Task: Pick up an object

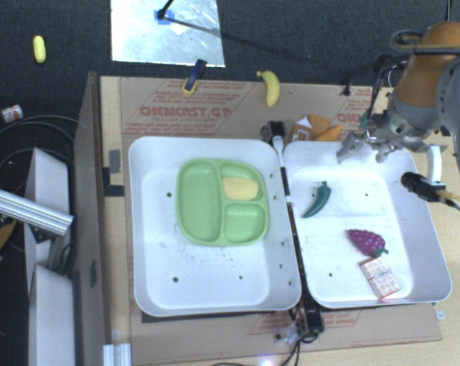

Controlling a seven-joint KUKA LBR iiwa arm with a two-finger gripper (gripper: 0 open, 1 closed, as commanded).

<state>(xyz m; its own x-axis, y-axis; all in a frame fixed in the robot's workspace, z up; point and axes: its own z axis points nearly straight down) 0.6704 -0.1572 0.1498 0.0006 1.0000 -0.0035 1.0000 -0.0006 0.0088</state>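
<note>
Below us, we see two shallow white bins side by side on a brown cardboard sheet [214, 105] printed with red lettering. The left bin [149, 280] holds a green divided plate [207, 204], and a pale yellow item [241, 187] lies in the plate's upper right compartment. The right bin [420, 235] holds three loose things: a dark green pepper [317, 199] near its upper left part, a bunch of purple grapes [366, 241] lower down toward the middle, and a small red and white packet [381, 277] just below the grapes, near the bin's front edge. We see the pepper well apart from the other two.

The arm [435, 67] enters from the right, its orange band high in the upper right corner. The gripper [367, 146] sits over the far rim of the right bin, above and to the right of the pepper. Nothing shows between its fingers, and we cannot tell whether the claw is spread or pressed together at this size.

Beyond the bins, a yellow banana [270, 87] lies on the cardboard's far edge, and an orange piece [321, 130] rests near the far corner of the right bin. A silvery sheet [168, 21] lies on the dark floor behind, and a small yellow object [39, 49] lies far to the left.
</note>
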